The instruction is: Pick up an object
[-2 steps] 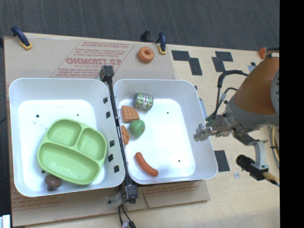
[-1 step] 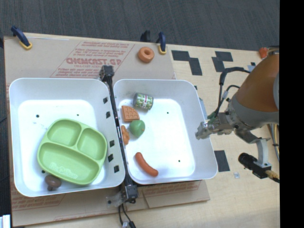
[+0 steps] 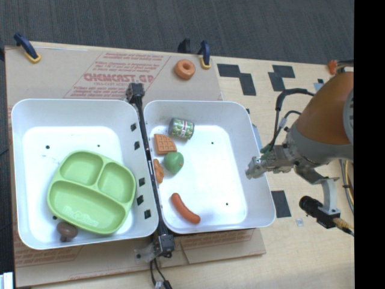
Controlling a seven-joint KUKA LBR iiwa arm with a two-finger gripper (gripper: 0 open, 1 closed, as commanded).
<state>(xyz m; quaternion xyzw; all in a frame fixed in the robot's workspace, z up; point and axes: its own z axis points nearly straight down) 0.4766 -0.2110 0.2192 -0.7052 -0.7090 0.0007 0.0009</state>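
Jaws (image 3: 252, 171) at right bin's rim (image 3: 260, 161), opening unclear, glossy sausage (image 3: 184, 208), ridged waffle (image 3: 164, 144), round green fruit (image 3: 173, 162)

Both bins (image 3: 234, 116) smooth white plastic — divided plate (image 3: 91, 191) matt green plastic.

Dark grey carpet (image 3: 180, 8) (finely ribbed) lies beyond the pale bench (image 3: 301, 245).

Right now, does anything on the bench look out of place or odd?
Yes. An orange ring lies on the cardboard behind the right bin, outside both bins. A small brown object sits by the green divided plate in the left bin, half under its edge.
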